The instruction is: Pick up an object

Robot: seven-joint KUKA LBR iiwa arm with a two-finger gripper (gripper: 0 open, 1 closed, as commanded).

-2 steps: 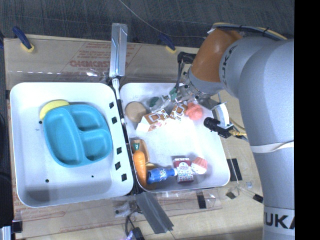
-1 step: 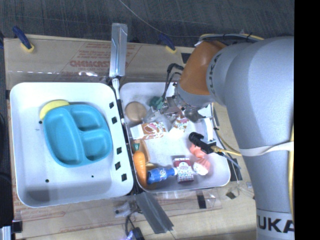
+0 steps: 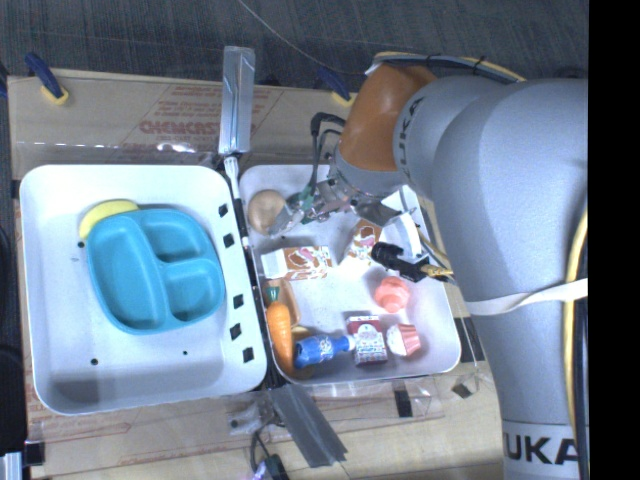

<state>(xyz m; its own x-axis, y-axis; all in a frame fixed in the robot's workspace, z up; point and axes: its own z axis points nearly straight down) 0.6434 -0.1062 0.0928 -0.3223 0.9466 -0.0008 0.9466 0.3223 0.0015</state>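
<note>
Metal-grey gripper (image 3: pixel 312 204) is hanging in the right bin's (image 3: pixel 440 353) upper-left corner; its opening is impossible to judge. A tan round object (image 3: pixel 265 209) is lying just to its left, touching nothing between them.

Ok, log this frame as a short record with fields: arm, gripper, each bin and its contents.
arm: grey KUKA arm with an orange band, reaching in from the right over the right bin
gripper: gripper low in the right bin's far corner, beside a tan round object
left bin: left bin holds a blue divided tray with a yellow item tucked under its far edge
right bin: right bin holds a carrot, blue bottle, pink cup, cupcake, small cartons
</note>
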